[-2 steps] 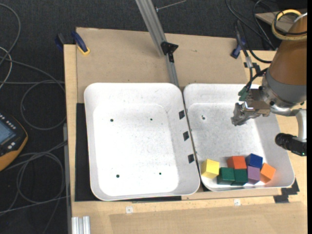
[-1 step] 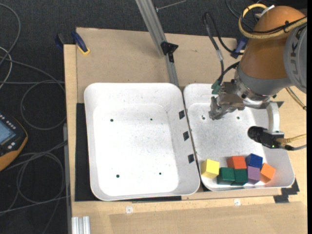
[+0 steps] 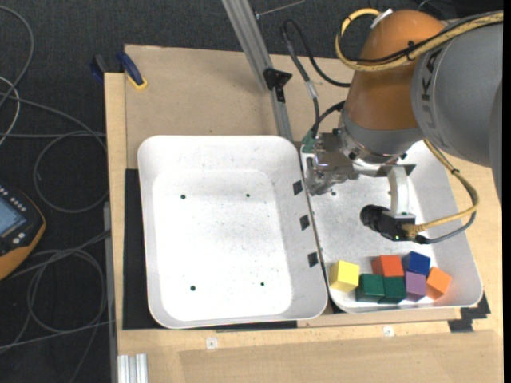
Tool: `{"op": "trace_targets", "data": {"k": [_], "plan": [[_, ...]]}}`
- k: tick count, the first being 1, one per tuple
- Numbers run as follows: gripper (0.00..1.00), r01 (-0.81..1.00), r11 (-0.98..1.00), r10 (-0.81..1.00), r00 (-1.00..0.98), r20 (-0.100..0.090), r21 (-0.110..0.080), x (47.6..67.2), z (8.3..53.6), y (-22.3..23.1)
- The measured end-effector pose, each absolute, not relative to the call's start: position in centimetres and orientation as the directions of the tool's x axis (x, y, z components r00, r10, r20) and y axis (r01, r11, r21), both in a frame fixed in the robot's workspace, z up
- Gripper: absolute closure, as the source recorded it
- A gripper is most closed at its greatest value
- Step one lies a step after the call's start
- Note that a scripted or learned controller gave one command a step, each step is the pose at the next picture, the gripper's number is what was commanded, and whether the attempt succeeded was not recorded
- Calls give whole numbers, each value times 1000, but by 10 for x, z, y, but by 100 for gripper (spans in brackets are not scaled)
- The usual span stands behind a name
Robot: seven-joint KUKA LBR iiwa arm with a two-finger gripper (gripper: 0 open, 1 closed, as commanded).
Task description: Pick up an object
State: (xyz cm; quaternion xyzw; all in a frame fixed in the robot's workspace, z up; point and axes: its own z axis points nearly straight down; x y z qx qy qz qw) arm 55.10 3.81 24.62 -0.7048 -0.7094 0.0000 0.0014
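Note:
Several coloured blocks lie clustered in the near corner of the right bin (image 3: 351, 206): a yellow block (image 3: 346, 274), two green blocks (image 3: 371, 287), a red-orange block (image 3: 390, 266), a blue block (image 3: 417, 262), a purple block (image 3: 416, 283) and an orange block (image 3: 438, 280). My gripper (image 3: 322, 174) hangs over the right bin's far left part, close to the wall between the bins. It is well behind the blocks and touches none of them. The wrist's bulk hides most of the gripper.
The left bin (image 3: 160, 214) stands beside the right one. A slanted metal pole (image 3: 255, 46) rises behind the bins. A black connector with a yellow cable (image 3: 387, 222) hangs from the wrist over the right bin. Loose cables lie on the floor at left.

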Motion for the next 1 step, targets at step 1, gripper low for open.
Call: {"op": "trace_targets", "data": {"k": [1], "plan": [[100, 1000, 6, 1000, -6, 1, 1, 564, 239, 81]]}}
